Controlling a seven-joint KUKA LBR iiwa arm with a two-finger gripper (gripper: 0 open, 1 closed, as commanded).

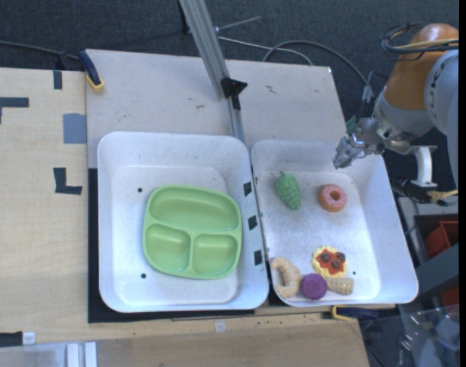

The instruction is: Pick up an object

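Hovering near a pink ring-shaped donut (333,198), the gripper (345,157) hides whether it is spread.

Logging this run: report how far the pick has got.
Done: nothing lifted; grapes, donut, pizza and plum lie in the right bin. In hand: the gripper hangs over that bin's far edge. Left: descend, grasp, lift.

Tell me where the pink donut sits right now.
The pink donut lies in the right bin, in its upper part, right of the green grapes and just below the gripper.
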